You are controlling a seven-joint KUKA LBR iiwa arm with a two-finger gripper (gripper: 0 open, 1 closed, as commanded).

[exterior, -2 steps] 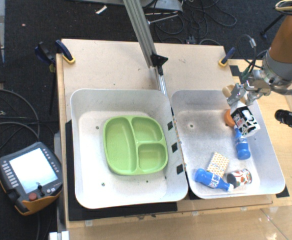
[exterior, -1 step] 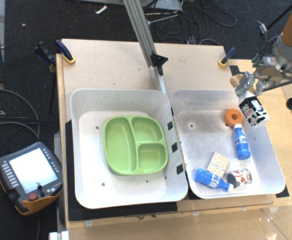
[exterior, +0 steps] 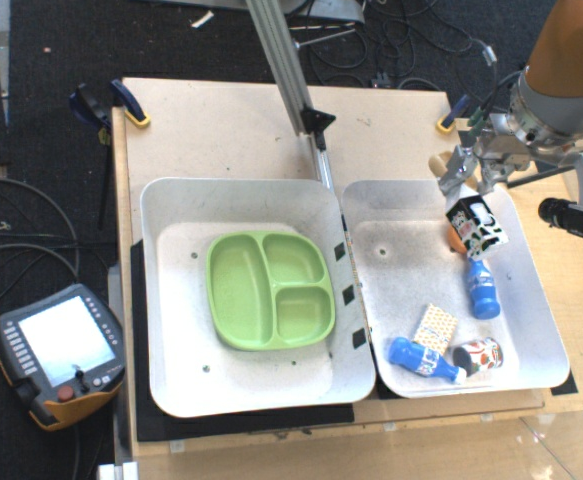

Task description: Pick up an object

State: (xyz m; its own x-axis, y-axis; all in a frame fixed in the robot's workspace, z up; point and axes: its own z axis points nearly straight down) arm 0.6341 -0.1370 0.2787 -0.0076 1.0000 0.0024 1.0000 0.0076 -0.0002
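The gripper point(exterior: 468, 171) is seen over the far right corner of the right bin point(exterior: 531, 268); whether anything is held cannot be told. A black-and-white patterned object with an orange part point(exterior: 474, 227) lies just beneath and toward the camera from it. Nearer still, a blue bottle point(exterior: 482, 288) is laid with its long axis running away from the camera, its white cap pointing toward the gripper.
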